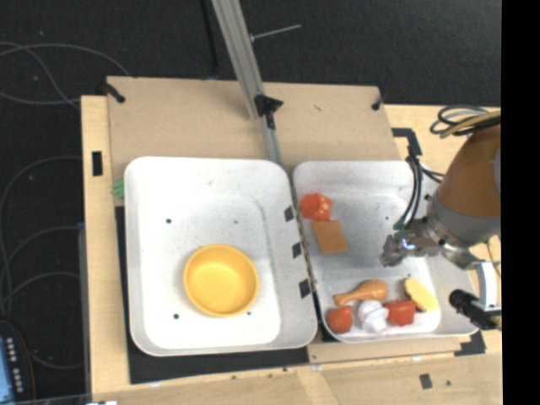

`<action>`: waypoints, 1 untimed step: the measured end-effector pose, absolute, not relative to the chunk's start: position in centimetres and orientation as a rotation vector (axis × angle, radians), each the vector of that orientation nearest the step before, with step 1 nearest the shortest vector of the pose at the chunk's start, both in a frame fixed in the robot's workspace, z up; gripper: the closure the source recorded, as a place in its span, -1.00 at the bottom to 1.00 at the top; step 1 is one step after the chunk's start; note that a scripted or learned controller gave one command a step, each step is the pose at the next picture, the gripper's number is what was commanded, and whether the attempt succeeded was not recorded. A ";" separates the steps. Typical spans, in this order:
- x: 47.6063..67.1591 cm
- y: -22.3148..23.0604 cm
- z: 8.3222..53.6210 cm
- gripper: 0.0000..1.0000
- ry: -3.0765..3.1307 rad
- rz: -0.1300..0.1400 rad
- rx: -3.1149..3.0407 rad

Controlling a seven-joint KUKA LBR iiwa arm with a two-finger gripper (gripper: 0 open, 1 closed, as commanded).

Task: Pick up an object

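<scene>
The right bin (363, 184) holds several small toy foods. A red tomato (315, 206) and a brown bread slice (330, 237) lie by its left wall. Along the front lie a tan drumstick (363, 293), a small red piece (340, 318), a white lump (370, 315), a red block (402, 312) and a yellow piece (420, 294). My gripper (396, 250) hangs low over the right side of this bin, just above and left of the yellow piece, with bare bin floor under it. Nothing shows between its fingers.
The left bin (169, 192) holds a yellow bowl (221, 279) near its front middle. A grey metal post (245, 57) slants up from between the bins at the back. Black cables (460, 121) loop beside the arm at the right.
</scene>
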State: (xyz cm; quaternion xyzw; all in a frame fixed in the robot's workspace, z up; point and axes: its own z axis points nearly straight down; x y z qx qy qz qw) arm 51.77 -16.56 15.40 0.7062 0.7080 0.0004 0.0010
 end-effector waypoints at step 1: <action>52.2 -17.6 21.3 1.00 2.219 0.006 2.212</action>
